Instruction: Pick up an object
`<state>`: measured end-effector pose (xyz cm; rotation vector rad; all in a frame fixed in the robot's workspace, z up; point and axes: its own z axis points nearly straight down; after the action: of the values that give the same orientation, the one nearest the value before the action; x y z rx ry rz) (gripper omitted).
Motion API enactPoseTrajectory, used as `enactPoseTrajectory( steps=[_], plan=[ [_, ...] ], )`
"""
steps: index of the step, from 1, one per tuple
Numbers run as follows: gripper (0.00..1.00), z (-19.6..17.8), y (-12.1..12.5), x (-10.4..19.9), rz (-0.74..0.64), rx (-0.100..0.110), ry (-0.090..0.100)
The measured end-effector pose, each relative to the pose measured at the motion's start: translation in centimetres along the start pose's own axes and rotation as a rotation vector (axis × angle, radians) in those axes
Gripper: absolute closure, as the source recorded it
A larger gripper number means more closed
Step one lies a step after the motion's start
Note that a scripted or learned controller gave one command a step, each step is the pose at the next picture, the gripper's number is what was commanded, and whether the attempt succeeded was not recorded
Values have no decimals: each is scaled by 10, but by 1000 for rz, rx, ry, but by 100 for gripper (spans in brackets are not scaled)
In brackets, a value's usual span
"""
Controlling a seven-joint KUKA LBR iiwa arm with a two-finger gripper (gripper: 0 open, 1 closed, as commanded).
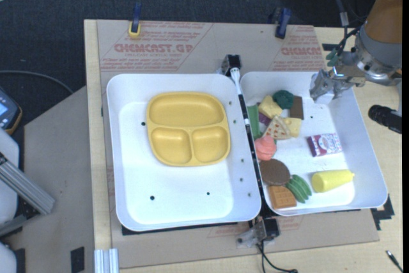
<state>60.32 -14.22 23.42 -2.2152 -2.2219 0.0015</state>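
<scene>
My gripper (323, 90) hangs over the far right corner of the right bin (364, 137), above bare white floor, with nothing visible in it. The toys lie to its left and nearer the camera: a dark green piece (283, 99), pale yellow pieces (271, 108), a pizza-like wedge (276, 130), a pink round piece (265, 148), a brown disc (275, 171), a waffle-like square (281, 196), a green ridged piece (298, 187), a yellow corn cob (331, 180) and a purple packet (323, 144).
The left bin (128, 188) bears a yellow divided plate (188, 127). A black bar (245, 137) runs between the two bins. Blue clamps (282, 22) sit at the board's far edge.
</scene>
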Motion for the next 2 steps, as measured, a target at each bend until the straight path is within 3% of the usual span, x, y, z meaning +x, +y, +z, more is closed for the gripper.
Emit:
enactPoseTrajectory(
  steps=[1, 2],
  plan=[
    [100, -8, -29, 43, 0, 1, 1],
    [100, 8, -60, 78, 0, 2, 0]
  ],
)
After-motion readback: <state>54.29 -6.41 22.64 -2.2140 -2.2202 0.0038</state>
